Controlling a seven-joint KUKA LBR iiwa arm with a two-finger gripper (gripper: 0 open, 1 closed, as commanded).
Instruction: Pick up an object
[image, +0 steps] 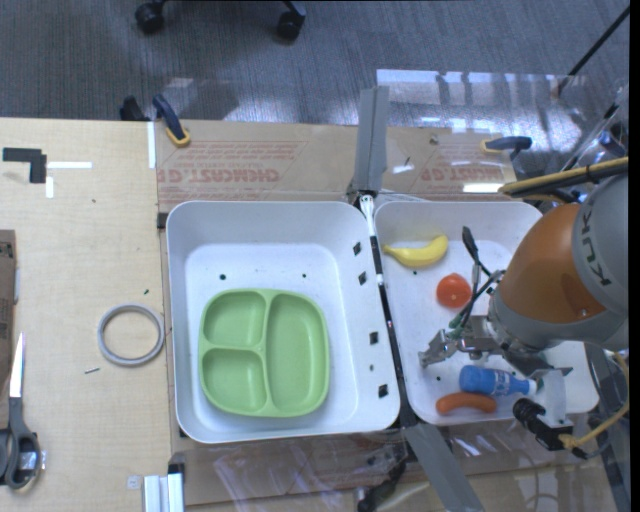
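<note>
Metal fingers of the claw are hanging low in the right bin; whether they are spread or closed I cannot tell, and nothing is showing between them. The grey arm with its orange band is reaching in from the right, covering much of that bin. Four loose things are lying around the claw: one blue bottle just to its right, one orange-red sausage-shaped piece below that near the front wall, one red tomato-like ball above the claw, and one yellow banana further back. Left bin is carrying one green divided plate with three compartments. On the tabletop, one grey ring is lying well left of both bins, and one pair of scissors is sitting at the left edge.
</note>
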